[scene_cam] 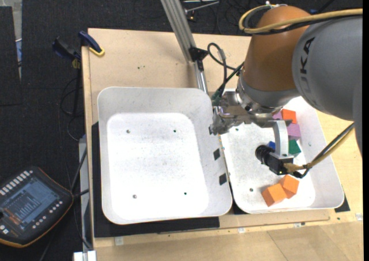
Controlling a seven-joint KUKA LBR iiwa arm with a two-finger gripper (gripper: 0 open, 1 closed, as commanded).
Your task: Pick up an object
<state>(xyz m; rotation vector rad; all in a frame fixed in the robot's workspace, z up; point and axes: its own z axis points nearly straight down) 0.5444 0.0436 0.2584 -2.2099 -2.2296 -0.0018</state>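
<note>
My gripper (221, 123) hangs low over the left edge of the right bin (323, 196), under the big orange wrist. Inside that bin, two orange blocks (281, 189) lie together near the front. At the right side sit another orange block (288, 117), a purple block (293, 131) and a green block (295, 147), stacked close in a column. A small blue piece (271, 146) peeks out beside the arm. The arm hides the bin's back part.
The left bin (109, 104) sits beside the right one, their rims touching in the middle. A slanted metal rail (176, 18) runs down from the back toward the gripper. A teach pendant (29, 202) lies off the bench at front left.
</note>
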